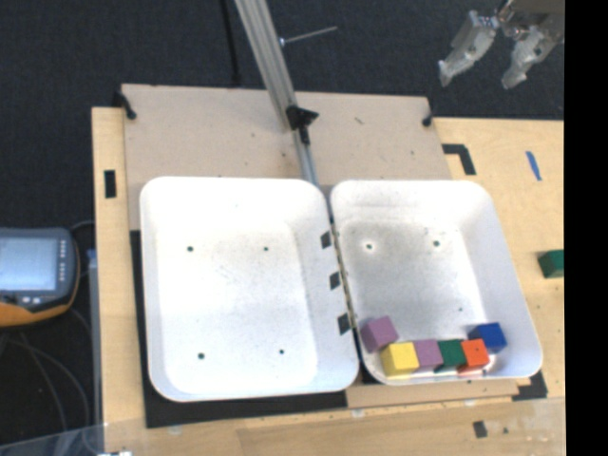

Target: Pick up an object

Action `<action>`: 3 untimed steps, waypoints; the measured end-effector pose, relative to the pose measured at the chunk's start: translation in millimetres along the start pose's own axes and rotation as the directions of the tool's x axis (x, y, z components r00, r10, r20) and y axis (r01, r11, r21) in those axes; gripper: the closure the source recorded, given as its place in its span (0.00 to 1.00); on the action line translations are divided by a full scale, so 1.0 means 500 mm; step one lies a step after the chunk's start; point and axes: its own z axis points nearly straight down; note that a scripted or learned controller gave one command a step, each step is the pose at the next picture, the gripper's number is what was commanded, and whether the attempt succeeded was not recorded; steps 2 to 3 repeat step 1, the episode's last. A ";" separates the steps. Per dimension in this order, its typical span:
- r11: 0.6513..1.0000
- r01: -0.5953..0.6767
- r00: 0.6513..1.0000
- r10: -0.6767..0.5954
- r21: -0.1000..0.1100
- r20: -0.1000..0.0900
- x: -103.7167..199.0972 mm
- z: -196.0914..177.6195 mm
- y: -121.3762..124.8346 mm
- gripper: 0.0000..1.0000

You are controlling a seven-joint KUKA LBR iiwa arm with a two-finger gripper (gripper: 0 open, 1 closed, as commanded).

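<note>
Gripper (pixel 487 62) raised beyond bins, fingers spread, nothing held | blocks clustered at right bin (pixel 418 226) near edge: purple block (pixel 379 332), yellow block (pixel 401 357), blue block (pixel 487 334) | pick not begun, judged.

You've got a desk (pixel 112 255) of pale, matt wood-look board. Both bins, left bin (pixel 237 288) and right bin (pixel 427 255), look like smooth white plastic, the right one scuffed grey across its floor. The slanted rail (pixel 271 50) reads as ribbed, brushed metal. The blocks (pixel 432 351) look smooth and matt. The floor (pixel 57 46) looks like dark, rough carpet.
</note>
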 end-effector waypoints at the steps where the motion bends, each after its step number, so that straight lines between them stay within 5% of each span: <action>1: 1.000 0.000 1.000 0.000 -0.001 0.001 0.005 0.000 0.064 0.00; 3: 1.000 0.000 1.000 0.000 -0.001 0.001 0.005 0.000 0.064 0.00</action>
